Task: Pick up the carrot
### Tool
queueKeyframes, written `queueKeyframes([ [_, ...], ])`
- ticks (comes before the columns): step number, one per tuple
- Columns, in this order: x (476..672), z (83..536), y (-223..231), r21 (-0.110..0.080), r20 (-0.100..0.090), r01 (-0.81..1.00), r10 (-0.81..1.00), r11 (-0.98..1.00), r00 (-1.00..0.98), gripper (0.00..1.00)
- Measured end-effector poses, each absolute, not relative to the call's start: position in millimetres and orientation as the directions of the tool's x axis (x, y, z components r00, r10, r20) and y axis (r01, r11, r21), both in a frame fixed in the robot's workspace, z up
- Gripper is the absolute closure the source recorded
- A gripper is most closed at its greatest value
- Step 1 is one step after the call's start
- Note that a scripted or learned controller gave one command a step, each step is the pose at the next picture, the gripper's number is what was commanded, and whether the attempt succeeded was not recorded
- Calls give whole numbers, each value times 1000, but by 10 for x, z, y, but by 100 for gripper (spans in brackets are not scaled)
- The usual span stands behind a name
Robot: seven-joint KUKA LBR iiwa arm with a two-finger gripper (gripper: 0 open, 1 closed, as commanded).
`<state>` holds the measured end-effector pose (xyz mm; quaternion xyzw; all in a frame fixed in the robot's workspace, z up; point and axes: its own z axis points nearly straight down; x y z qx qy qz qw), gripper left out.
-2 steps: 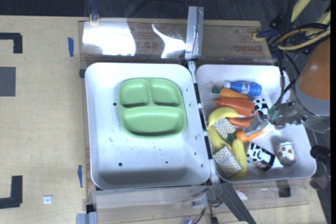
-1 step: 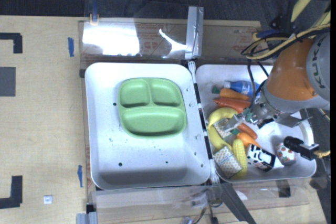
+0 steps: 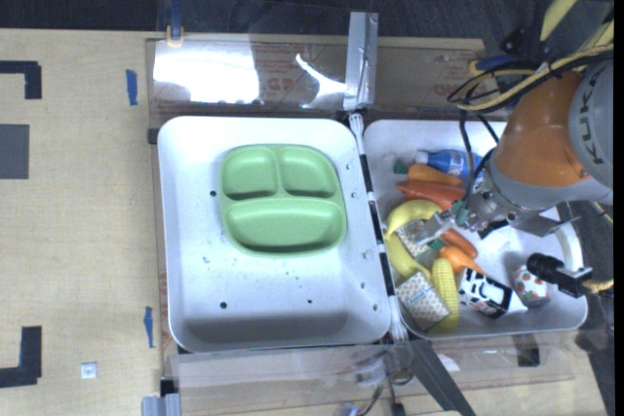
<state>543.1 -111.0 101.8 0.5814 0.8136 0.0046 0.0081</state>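
we locate the orange tapered plastic carrot [image 3: 435, 180] in the right shallow white bin [image 3: 570, 312], near its upper left, long axis running roughly 9 to 3 o'clock. the grey arm's jaws [image 3: 472, 212] sit just at 4 o'clock of it, low among the toys; we cannot tell their state. a second orange piece [image 3: 458, 243] lies at 7 o'clock of the jaws, beside a yellow banana [image 3: 409, 212].
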Motion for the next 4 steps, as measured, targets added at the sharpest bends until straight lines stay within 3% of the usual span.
queueKeyframes([
  [1, 5796, 1849, -616, 1, -1, 961, 961, 276, -276, 0],
  [2, 5704, 1994, -892, 3, -2, 976, 976, 220, -220, 0],
  [3, 5703, 1993, -891, 3, -2, 976, 976, 220, -220, 0],
  [4, 6488, 1837, -966, 2, -2, 989, 989, 149, -149, 0],
])
